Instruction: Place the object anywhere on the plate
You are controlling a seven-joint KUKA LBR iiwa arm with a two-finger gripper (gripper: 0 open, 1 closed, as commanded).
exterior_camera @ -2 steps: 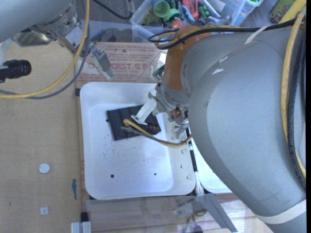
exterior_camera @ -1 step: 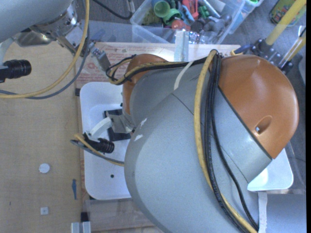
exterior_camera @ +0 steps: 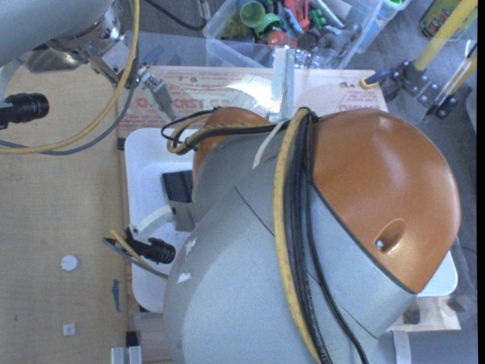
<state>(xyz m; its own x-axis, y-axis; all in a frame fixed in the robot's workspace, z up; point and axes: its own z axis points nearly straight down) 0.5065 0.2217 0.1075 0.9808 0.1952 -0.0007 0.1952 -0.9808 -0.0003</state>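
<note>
The arm fills most of your view. Its grey body and orange band lie across both bins, with a bundle of black and yellow cables running down its back. It covers so much that you cannot tell where the object or the plate lies.

Of the white bin you get the left edge and a strip of floor beside it. On that strip, near the bin's left edge, lies a dark flat square piece; you cannot tell whether it is the object. Just below it a grey block of the gripper pokes out from under the arm. Whether the gripper is open or closed cannot be told.

Behind the bin's far edge lies a cardboard sheet with red print. Beyond that stands a clear tub of coloured toys. The wooden bench to the left of the bin carries a small white disc and a small blue piece, both well apart from the bin. A yellow pole crosses the top right corner.
</note>
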